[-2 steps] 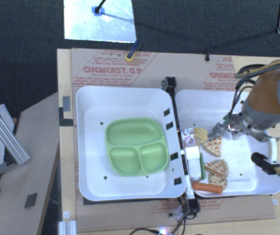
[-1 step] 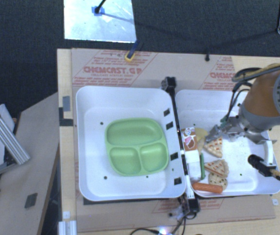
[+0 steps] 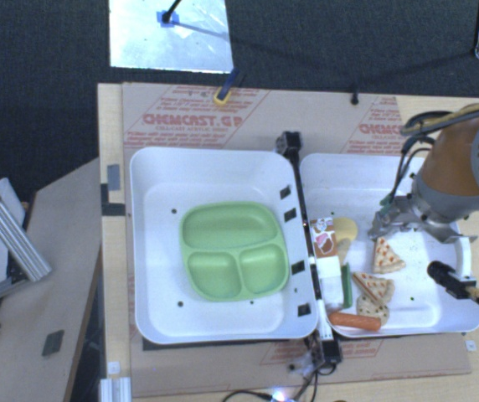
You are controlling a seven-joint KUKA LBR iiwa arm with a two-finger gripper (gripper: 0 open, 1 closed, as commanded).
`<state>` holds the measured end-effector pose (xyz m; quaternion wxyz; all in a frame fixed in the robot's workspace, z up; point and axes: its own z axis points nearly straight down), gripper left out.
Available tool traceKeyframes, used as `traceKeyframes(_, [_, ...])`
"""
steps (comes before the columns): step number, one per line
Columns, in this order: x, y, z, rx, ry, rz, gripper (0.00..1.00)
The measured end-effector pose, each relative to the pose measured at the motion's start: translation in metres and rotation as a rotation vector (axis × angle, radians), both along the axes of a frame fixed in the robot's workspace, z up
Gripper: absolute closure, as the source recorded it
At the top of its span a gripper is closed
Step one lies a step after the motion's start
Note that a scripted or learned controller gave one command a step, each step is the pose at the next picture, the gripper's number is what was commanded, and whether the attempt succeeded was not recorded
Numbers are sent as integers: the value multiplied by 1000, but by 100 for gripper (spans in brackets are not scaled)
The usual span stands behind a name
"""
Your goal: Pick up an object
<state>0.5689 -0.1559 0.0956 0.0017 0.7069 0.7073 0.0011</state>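
Gripper [image 3: 388,223] sits low in the right bin [image 3: 440,170], just above the pizza slice [image 3: 387,257], which is the likely target. The food is packed along the bin's left wall: a cheese piece [image 3: 345,229], sandwich [image 3: 373,287] and carrot [image 3: 356,320] are all close together. The main risk is a glancing descent that shoves the slice into its neighbours, or a close on the flat slice that catches nothing. The resolution at the tip is poor, so I can't tell how wide it's set, and nothing seems to be held. The green tray [image 3: 227,249] in the left bin [image 3: 151,249] is well apart.
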Motion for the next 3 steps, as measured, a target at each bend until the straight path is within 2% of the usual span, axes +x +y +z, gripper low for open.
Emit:
traceKeyframes(2, [6,-14,99,-1,-3,2,100])
traceKeyframes(3, [8,-14,131,0,-1,4,100])
